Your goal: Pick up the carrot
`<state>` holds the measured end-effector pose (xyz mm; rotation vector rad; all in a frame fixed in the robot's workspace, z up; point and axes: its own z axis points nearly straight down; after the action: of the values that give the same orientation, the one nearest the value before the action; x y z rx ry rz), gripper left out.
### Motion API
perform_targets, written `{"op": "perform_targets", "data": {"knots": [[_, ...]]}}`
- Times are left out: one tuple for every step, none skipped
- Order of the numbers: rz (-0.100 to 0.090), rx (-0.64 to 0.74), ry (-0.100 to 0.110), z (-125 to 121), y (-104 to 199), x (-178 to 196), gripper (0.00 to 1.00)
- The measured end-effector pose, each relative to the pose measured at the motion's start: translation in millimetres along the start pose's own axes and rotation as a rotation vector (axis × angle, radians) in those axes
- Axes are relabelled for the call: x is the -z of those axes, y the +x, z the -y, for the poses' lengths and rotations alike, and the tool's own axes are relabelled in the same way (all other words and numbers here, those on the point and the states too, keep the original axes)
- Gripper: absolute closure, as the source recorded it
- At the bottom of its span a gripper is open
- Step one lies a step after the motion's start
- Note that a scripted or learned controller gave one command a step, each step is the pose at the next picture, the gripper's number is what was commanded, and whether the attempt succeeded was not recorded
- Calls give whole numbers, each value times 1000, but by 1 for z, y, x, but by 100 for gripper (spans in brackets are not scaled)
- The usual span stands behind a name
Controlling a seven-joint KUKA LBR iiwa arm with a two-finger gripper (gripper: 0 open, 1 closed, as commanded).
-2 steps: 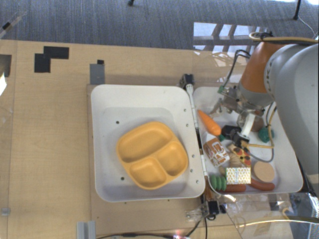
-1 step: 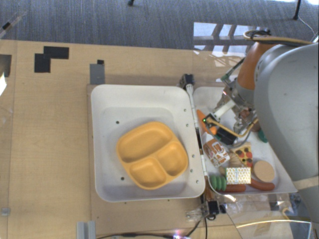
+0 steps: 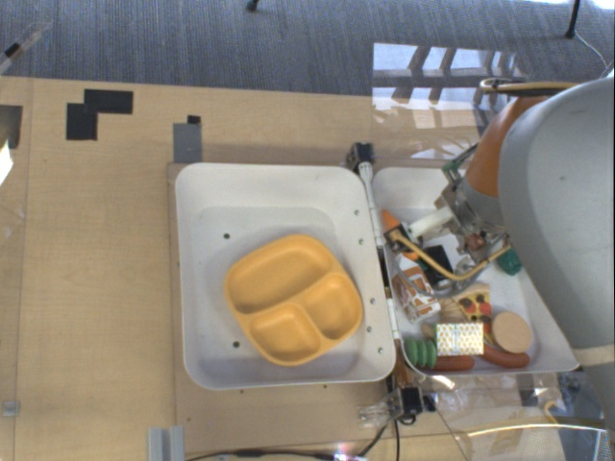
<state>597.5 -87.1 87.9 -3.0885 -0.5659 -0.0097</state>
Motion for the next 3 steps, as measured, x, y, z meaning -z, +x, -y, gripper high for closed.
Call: {"op": "perform_targets", "data": {"knots": [[-4, 10, 0, 0, 3, 13, 100], [-9, -90, -8, 13, -27, 3, 100], [-12, 8, -11, 27, -67, 4, 100]]}}
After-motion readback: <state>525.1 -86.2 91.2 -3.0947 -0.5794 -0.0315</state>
